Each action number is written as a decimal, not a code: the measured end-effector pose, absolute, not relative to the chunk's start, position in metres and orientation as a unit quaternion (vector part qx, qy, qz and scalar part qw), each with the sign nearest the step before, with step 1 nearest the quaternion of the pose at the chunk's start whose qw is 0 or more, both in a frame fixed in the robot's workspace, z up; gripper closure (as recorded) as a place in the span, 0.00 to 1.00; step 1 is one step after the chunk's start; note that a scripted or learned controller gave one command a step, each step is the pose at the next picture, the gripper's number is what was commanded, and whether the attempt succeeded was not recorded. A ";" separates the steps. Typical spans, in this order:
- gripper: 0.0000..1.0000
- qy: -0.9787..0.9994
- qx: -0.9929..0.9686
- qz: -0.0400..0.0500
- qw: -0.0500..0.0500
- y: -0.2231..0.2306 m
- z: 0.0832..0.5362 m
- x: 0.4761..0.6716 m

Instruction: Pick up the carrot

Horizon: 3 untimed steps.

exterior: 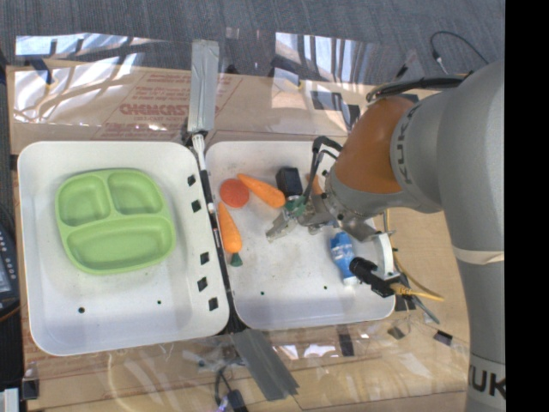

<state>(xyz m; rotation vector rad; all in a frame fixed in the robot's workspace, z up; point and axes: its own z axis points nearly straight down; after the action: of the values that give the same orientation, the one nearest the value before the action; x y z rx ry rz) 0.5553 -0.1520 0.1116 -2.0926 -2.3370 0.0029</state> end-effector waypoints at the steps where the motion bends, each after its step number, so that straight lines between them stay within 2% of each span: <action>1: 0.00 -0.771 -0.637 0.000 0.001 -0.158 0.091 0.620; 2: 0.00 -0.727 -0.687 0.000 0.000 -0.115 0.092 0.657; 3: 1.00 -0.729 -0.684 0.000 0.000 -0.114 0.103 0.658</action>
<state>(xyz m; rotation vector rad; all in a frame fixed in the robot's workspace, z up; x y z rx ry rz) 0.6579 -0.1138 0.1033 -2.1494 -2.2910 0.0014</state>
